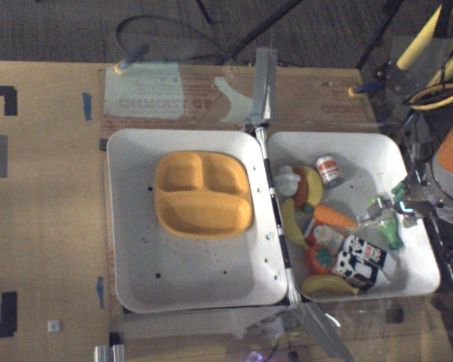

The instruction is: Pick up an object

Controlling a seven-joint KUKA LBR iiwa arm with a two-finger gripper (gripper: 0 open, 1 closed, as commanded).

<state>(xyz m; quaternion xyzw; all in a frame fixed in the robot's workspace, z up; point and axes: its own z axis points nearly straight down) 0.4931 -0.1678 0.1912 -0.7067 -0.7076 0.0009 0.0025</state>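
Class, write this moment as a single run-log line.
gripper: over right white bin | held: nothing seen | orange divided plastic plate: left white bin

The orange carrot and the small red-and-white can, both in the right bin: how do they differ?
The orange carrot is long and tapered; the small red-and-white can is short and round. The carrot lies among other toy foods; the can lies apart, nearer the far wall. Both are in the right white bin.

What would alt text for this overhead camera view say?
Two white bins sit side by side: the left bin holds an orange divided plate, the right bin a heap of toy food. The gripper hangs at its right side.
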